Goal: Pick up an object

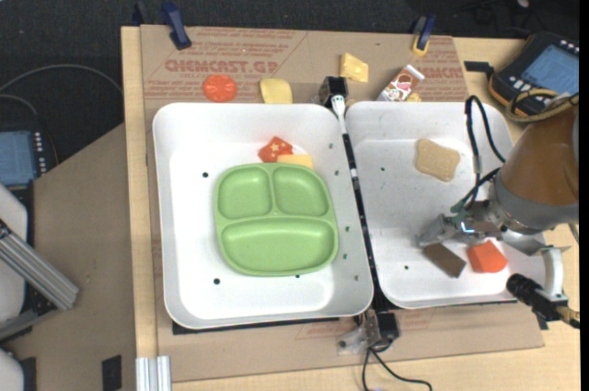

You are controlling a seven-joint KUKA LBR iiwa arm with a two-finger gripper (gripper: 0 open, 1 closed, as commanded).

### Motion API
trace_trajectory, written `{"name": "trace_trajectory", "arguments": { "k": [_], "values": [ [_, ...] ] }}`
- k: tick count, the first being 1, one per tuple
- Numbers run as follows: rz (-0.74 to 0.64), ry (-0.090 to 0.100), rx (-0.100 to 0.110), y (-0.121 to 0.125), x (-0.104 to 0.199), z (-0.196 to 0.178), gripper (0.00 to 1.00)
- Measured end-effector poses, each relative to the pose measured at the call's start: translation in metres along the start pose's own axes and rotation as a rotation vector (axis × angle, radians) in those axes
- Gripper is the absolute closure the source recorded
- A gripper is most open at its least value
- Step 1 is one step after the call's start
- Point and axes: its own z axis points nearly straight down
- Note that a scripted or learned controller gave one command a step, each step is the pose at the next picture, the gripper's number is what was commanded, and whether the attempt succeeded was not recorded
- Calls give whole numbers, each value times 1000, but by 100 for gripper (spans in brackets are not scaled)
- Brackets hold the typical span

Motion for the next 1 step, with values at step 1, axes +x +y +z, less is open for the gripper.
{"name": "trace_trajectory", "arguments": {
  "k": [1],
  "values": [
    [1, -8, -13, 6, -4, -11, 100]
  ]
}}
